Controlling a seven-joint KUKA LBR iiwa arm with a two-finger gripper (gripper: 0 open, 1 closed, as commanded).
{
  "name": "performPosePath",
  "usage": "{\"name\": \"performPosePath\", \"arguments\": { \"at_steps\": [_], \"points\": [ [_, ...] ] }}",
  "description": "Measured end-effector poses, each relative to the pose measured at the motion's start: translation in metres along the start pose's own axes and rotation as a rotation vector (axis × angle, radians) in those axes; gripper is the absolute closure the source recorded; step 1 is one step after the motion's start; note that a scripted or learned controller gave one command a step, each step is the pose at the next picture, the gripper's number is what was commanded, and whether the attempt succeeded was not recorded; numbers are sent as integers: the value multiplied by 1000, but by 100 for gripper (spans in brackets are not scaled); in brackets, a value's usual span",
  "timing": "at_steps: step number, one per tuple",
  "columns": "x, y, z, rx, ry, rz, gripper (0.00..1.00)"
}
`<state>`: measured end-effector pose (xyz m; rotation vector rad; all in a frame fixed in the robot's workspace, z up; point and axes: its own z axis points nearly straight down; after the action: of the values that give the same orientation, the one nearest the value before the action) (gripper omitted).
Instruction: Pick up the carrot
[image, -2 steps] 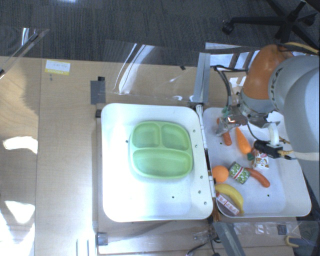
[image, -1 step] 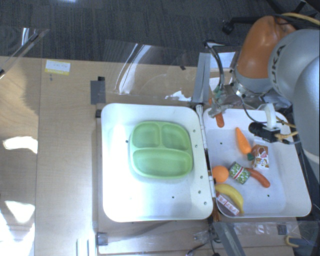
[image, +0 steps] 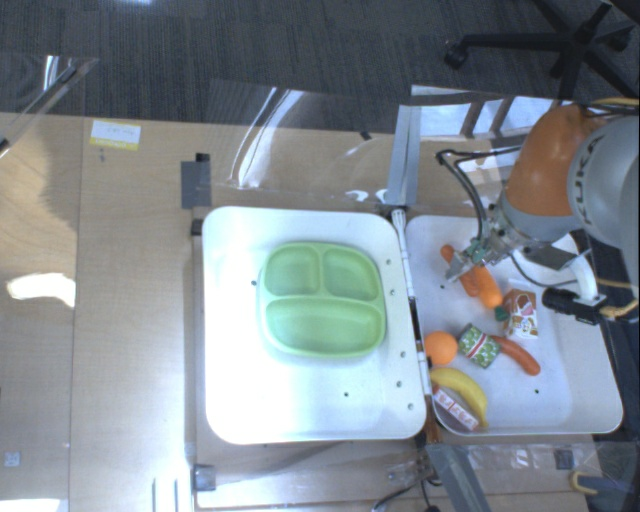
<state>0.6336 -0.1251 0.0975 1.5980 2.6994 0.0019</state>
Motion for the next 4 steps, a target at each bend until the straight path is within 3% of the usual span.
{"name": "performPosePath", "arguments": {
  "at_steps": [1,2,3,4],
  "points": [
    [33,52,-90,-5,-2,87,100],
    [33,-13,-16,2,1,564,100],
    [-29,14,14,47,11,990,100],
    [10,38,-116,-4,-1,990,100]
  ]
}}
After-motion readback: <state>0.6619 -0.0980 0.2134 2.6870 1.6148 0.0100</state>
